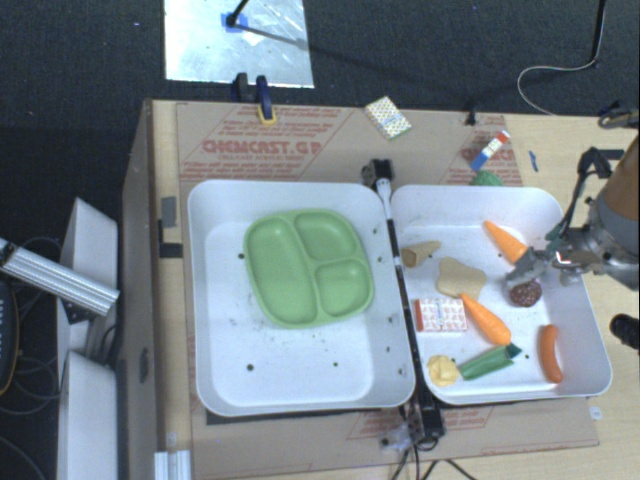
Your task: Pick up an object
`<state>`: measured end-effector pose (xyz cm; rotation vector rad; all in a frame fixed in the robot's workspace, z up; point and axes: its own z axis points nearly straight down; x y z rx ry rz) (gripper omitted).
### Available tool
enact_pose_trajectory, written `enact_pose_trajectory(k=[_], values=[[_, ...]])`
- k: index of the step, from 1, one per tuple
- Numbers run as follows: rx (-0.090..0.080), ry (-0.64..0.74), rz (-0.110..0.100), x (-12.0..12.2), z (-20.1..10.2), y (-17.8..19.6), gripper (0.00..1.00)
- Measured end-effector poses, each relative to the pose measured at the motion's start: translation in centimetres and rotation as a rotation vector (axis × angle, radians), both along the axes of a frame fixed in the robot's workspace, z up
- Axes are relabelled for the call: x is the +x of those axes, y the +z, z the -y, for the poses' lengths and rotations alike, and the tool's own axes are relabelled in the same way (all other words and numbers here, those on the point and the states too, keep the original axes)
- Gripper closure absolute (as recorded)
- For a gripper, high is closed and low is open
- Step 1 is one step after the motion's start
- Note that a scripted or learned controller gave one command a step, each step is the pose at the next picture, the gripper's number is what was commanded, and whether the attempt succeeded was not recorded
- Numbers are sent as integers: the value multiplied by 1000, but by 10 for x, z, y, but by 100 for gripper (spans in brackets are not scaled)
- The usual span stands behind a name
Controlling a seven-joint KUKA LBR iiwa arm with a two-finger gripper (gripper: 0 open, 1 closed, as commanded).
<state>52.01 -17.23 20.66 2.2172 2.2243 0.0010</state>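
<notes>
Left bin: white shallow bin (225, 368) holding one green three-part plastic plate (308, 267).
Counter writing: "CHEMCAST GP" in red on brown cardboard sheet (262, 146).
Right bin: second white bin (585, 363) with three orange carrots, nearest (505, 239).
Round piece: dark brown round toy (524, 292), right of plate.
Gripper: metal gripper (541, 264) just above round piece; fingers' opening cannot be told.

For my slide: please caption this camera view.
Gripper hovers over toy foods in the right bin; green divided plate in the left bin.

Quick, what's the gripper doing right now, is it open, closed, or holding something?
Gripper: cannot be told; it sits low in the right bin, just above the dark round object, with nothing visibly held.
</notes>
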Motion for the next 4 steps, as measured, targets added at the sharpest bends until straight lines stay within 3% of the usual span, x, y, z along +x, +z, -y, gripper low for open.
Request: enact_pose_trajectory(k=[1,2,3,4], values=[[-1,-2,2,2,35,-122,0],[-1,1,3,83,34,-122,0],[3,1,-25,143,36,-125,0],[1,6,-35,141,37,-117,100]])
